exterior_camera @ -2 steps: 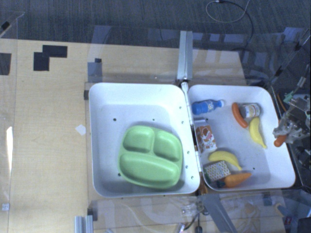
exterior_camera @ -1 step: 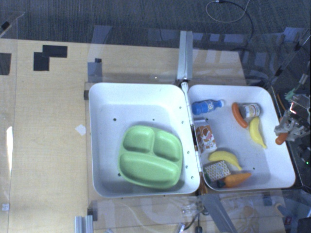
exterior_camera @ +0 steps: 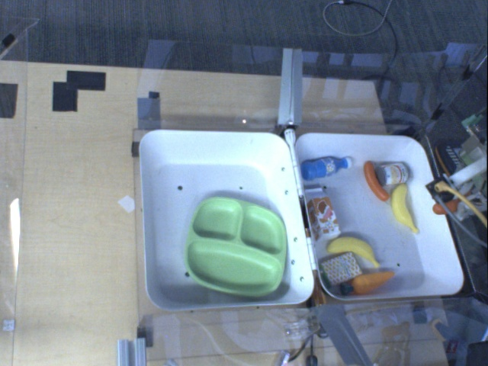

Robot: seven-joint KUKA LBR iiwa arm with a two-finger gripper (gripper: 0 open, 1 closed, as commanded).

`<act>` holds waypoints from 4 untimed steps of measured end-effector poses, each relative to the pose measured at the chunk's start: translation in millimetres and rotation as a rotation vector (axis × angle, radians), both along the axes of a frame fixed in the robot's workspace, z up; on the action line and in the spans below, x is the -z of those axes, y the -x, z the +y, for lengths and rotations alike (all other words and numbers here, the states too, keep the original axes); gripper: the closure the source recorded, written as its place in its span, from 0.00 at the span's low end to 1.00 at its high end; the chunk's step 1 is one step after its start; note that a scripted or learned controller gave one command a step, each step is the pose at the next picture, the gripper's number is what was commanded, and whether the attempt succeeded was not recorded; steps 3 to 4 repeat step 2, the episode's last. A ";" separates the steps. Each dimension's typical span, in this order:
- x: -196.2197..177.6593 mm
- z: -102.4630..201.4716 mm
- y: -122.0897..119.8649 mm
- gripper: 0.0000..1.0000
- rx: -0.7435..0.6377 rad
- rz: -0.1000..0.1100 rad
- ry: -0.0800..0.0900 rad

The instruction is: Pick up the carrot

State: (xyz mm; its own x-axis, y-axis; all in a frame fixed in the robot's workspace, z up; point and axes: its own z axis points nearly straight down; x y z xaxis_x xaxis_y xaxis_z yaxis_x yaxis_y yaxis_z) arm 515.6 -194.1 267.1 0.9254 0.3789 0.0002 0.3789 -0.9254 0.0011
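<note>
From where I stand, the left bin [exterior_camera: 152, 227] holds a green tray [exterior_camera: 236, 244] with three compartments, nothing on it. That side looks safe enough; the trouble is all to the right.

In the right bin [exterior_camera: 442, 227] the carrot [exterior_camera: 372, 281] lies flat at the near edge, pressed up to a small patterned block [exterior_camera: 340, 268] and just under a banana [exterior_camera: 354, 248]. I judge that crowding the main risk: fingers coming down could land on the block or banana, or nudge the carrot against the bin wall and roll it away. A snack packet [exterior_camera: 323, 217] and blue bottle [exterior_camera: 324, 167] sit nearer the divider, a can [exterior_camera: 392, 174] beside an orange sausage-like piece [exterior_camera: 374, 181] and a second banana [exterior_camera: 403, 208] further back. That orange piece could be mistaken for the target.

At the far right something white and orange pokes in by the rim; whether it is the hand, and open or closed, I cannot tell.

The worktop [exterior_camera: 76, 204] is pale wood with black markers, clear panels around it, dark carpet and a cable behind.
</note>
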 end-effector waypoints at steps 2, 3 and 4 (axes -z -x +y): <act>-19.9 1.6 -2.4 1.00 -0.021 0.000 0.002; -19.9 1.6 -2.4 1.00 -0.021 0.000 0.002; -19.9 1.6 -2.4 1.00 -0.021 0.000 0.002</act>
